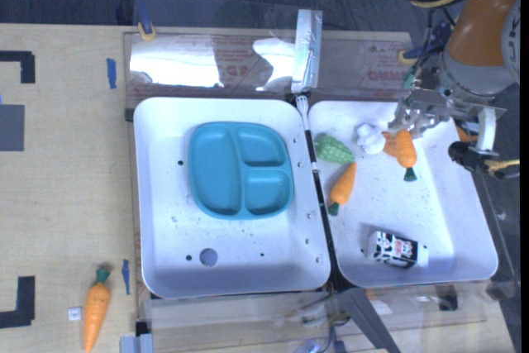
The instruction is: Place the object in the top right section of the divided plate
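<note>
Blue divided plate [240, 169] in left bin; orange carrot [402, 150] at hand [411, 121].

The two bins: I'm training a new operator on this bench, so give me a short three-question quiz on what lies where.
1. True or false: the blue divided plate lies in the left bin.
2. Which thing lies nearest the front edge of the right bin? A) the green leafy toy B) the black and white carton C) the white crumpled piece
3. Fill in: an orange carrot with a green top lies outside both bins, on the ____ bench.

Key: 1 true; 2 B; 3 wooden. The gripper hangs over the right bin's far end, by a second carrot; a third carrot lies near the divider.
</note>
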`<state>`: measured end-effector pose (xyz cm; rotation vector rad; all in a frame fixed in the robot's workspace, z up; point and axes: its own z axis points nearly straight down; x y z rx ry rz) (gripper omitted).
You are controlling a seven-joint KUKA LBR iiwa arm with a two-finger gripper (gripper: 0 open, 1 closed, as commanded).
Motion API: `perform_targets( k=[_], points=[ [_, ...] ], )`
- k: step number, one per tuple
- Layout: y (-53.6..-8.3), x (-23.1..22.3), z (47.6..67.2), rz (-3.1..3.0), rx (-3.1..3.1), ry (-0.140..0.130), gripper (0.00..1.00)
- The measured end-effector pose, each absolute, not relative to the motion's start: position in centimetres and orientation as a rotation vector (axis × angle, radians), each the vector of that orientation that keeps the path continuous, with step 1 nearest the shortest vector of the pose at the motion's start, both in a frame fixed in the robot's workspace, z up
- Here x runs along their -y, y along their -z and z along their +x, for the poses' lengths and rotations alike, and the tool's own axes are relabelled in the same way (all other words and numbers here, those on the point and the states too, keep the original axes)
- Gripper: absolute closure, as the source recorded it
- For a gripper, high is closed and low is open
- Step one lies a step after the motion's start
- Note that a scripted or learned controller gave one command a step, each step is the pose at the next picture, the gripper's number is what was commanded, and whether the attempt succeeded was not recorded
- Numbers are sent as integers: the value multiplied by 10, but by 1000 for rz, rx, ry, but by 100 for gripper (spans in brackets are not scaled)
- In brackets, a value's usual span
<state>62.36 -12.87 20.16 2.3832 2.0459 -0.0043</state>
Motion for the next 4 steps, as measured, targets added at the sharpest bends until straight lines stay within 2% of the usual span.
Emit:
perform_targets(
  k=[1,2,3,4],
  points=[
    [-184,43,581,2057,-2378,1,100],
    [-184,25,605,2166,-2273,-2,100],
    [-184,-47,567,2026,-2405,0,100],
    [-184,-45,567,2029,-2401,2,0]
  ],
)
